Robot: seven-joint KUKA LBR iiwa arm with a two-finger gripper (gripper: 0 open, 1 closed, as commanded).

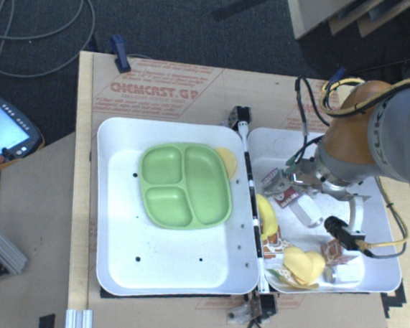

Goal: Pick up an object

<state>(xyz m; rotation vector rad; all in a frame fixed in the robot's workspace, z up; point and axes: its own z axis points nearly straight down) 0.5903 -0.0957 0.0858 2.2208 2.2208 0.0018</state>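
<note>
The arm's wrist (348, 141) reaches over the right bin (384, 213), and its gripper (284, 184) points down-left near that bin's left wall. Right under the gripper lies a small red and white packet (287, 197), and I cannot tell whether it is held. A pale cylinder-like piece (306, 212) lies just to the packet's right. A yellow banana (266, 214) lies along the left wall, below the gripper. At the bin's front sit a yellow lumpy fruit (303, 266), an orange and white packet (273, 245) and a brown wrapper (338, 252).
The left bin (111, 244) holds a green divided plate (186, 185), with a pale yellow object (227, 160) peeking out at its upper right corner. Cables (370, 245) trail from the wrist over the right bin. A black clamp (241, 115) sits between the bins at the back.
</note>
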